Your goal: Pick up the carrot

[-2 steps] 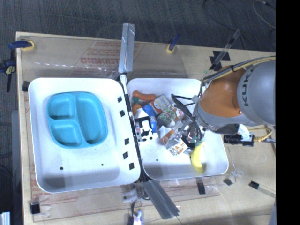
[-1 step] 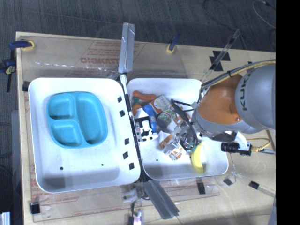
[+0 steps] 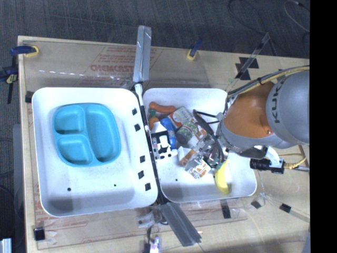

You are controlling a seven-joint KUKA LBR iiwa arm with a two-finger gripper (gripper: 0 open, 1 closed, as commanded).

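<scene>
plainly, two white bins sit side by side on the bench. the left bin (image 3: pixel 79 194) holds a blue divided plate (image 3: pixel 87 133) toward its far left corner. the right bin (image 3: pixel 179 188) carries a crowded heap near its middle and far edge. the carrot (image 3: pixel 162 109) lies close to the far left corner of that bin, an orange stick with one end tucked under a crumpled wrapper (image 3: pixel 185 117). just beside it on the near side is a blue packet (image 3: pixel 167 124), and a black and white box (image 3: pixel 163 142) rests against the bin's left wall. a yellow banana (image 3: pixel 222 177) lies near the near right corner. the arm (image 3: pixel 263 117) covers the right wall, and the gripper (image 3: pixel 208 154) hangs over the heap, well apart from the carrot (clutter and cables blur its tip, so its state cannot be told).
</scene>
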